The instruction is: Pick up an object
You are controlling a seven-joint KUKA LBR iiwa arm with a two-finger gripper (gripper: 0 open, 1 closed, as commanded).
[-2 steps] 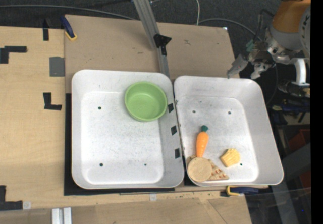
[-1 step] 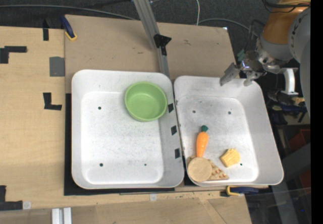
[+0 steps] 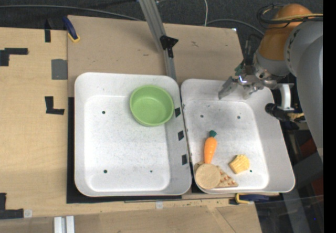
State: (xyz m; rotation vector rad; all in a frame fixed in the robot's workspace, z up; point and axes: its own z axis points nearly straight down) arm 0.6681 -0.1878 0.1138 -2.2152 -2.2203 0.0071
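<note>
In the camera view, the pincer [image 3: 234, 89] is hovering over the far rim of the right bin [image 3: 273, 137], hanging from the grey arm [image 3: 310, 48] that is reaching in from the right, its orange band [image 3: 281, 38] sitting just above the wrist. The two fingers are pointing down and to the left with a small gap showing between their tips, and nothing is lying between them. Well apart from the pincer, toward the near side of the same bin, a toy carrot [image 3: 210, 148] is lying with its green top pointing toward the pincer. Beyond it, a round tan cookie-like disc [image 3: 208, 176] is resting in the bin's near left corner, touching the carrot's tip, and a yellow corn piece [image 3: 239, 163] is sitting just to the right of that disc. To the pincer's left, in the left bin [image 3: 94, 137], a green bowl [image 3: 151, 105] is standing upright near the far right corner.
</note>
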